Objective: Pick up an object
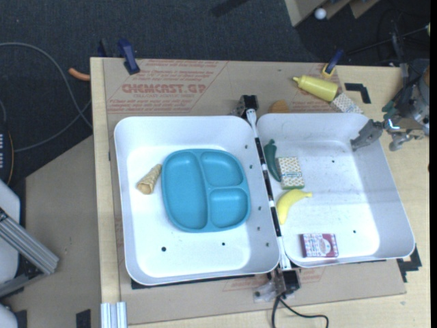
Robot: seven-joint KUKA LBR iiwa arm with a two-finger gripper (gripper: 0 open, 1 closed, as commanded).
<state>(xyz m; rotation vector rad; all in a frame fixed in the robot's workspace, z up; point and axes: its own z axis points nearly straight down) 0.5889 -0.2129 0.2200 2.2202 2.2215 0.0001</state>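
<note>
The right bin point(382, 203) holds a yellow banana point(290, 202), a small patterned box point(291, 171), a dark green vegetable point(272, 159) against its left wall, and a red and white packet point(319, 244) near the front edge. My gripper point(381, 139) hovers over that bin's far right corner, well away from all of these. Its fingers point(364, 135) look spread apart, with nothing between them. In the left bin point(130, 149) lie a blue divided plate point(205, 188) and a tan ice cream cone point(149, 178).
A yellow squeeze bottle point(317, 85) and a small orange object point(278, 106) lie on the cardboard behind the right bin. Blue clamps point(127, 55) grip the board's back edge. The right bin's middle and right side are bare white floor.
</note>
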